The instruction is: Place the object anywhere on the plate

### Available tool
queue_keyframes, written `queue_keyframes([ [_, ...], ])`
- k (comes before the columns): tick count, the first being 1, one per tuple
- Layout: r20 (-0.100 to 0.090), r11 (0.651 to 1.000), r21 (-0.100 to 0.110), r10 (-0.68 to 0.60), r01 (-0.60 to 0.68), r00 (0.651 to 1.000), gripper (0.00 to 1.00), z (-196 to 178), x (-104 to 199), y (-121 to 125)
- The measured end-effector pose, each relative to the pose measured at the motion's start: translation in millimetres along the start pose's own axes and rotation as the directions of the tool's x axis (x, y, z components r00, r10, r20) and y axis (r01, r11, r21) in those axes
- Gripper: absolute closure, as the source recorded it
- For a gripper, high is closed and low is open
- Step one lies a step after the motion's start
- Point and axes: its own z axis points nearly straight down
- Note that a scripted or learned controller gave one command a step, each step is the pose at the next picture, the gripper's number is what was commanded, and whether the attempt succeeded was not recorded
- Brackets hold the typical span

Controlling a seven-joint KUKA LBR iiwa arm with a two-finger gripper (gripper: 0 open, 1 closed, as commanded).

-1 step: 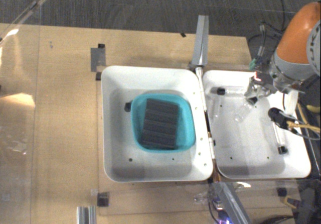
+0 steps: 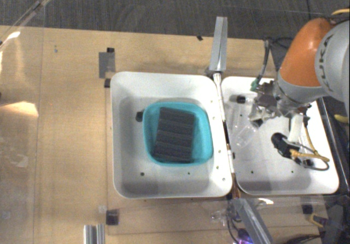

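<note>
A dark grey ribbed block lies flat on the teal plate, which sits in the middle of the left white bin. It covers most of the plate's centre, with its long side running near to far. My gripper hangs over the far left part of the right white bin, well apart from the block and the plate. Nothing shows between its fingers.
A small dark thing sits against the plate's left rim. A small black spot lies near the right bin's far left corner. The raised rims between the two bins stand between my gripper and the plate. A grey metal post rises behind them.
</note>
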Motion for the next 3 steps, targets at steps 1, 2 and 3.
queue_keyframes([
  [1, -0.001, 0.991, -0.001, -0.135, 0.135, 0.991, 1.0, 0, 49, -47],
  [2, -0.001, 0.991, -0.001, -0.134, 0.134, 0.991, 0.0, -1, 48, -47],
  [3, 0.0, 0.994, -0.004, -0.106, 0.106, 0.994, 0.0, -33, 31, -19],
])
